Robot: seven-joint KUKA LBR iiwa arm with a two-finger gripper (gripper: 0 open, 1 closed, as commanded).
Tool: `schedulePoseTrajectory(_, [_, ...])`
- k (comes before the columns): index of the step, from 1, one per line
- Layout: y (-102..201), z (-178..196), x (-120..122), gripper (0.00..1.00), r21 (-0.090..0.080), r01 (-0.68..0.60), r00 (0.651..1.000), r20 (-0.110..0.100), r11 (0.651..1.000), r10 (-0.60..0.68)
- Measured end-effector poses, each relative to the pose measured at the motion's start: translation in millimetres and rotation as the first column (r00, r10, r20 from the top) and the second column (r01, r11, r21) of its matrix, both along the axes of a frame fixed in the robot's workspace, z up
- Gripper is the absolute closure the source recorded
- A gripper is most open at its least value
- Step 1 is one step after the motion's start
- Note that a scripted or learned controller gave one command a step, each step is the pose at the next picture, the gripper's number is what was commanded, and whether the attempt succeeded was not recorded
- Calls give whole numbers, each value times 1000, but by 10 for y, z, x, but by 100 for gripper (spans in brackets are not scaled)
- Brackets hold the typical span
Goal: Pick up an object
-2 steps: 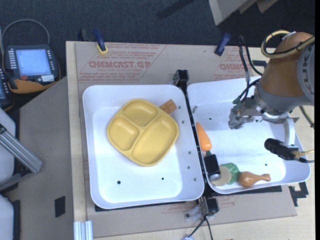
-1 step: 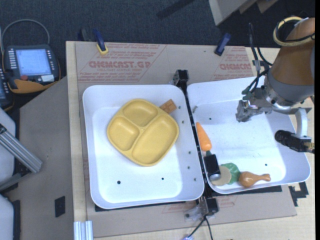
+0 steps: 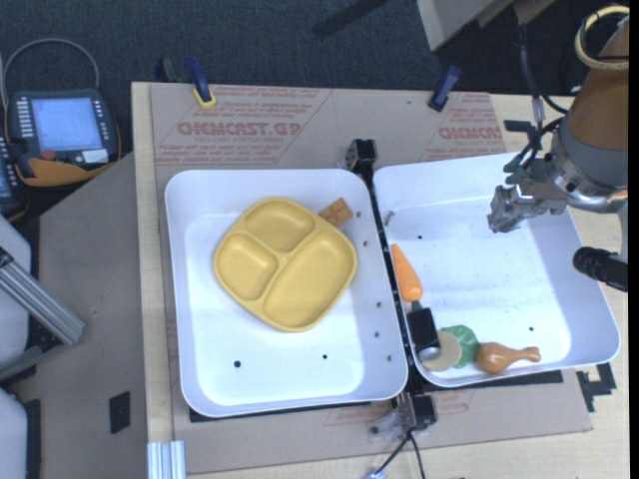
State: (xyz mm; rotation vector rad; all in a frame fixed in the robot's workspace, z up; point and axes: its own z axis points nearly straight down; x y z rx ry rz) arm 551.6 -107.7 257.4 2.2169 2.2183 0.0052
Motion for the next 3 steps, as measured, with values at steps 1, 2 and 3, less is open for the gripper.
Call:
schedulePoseTrajectory(1, [576, -150, -110, 100, 4, -5, 1000, -9, 1000, 5])
schedulePoseTrajectory(2, [1167, -108, -162, 100, 4, -7, 1000, -8, 1000, 7])
schedulePoseTrajectory(3, [1753, -224, -338, 100, 4, -6, 1000, -10, 1000, 6])
